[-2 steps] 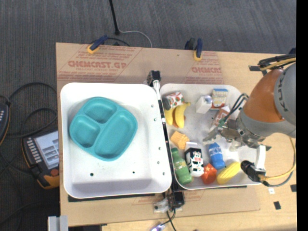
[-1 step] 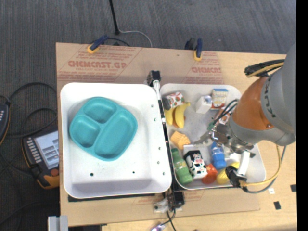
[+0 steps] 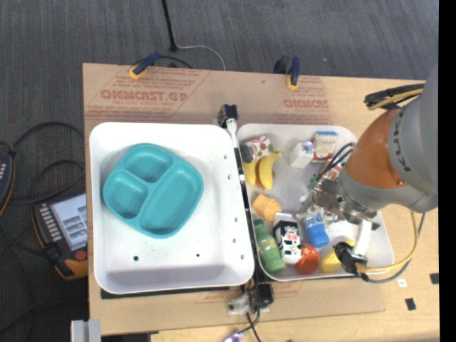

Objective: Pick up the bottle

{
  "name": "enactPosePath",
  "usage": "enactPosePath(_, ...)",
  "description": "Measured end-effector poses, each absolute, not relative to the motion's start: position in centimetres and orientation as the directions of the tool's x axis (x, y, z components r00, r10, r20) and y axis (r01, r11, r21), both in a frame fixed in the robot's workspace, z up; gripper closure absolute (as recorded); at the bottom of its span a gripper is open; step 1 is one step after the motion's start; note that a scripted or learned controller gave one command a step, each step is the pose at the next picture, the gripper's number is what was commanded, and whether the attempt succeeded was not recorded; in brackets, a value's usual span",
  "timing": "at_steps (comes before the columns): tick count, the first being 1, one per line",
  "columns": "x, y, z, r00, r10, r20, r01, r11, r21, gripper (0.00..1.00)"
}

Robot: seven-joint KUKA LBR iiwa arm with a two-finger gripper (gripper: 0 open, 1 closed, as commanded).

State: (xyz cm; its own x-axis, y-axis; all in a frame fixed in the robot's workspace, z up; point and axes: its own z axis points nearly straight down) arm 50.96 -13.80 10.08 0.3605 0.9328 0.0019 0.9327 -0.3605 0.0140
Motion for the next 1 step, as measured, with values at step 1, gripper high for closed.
enactPosePath(1, 49.06, -6.95, 18.41, 0.316, 0.949, 0.000, 0.949, -0.316, -0.002, 1.00)
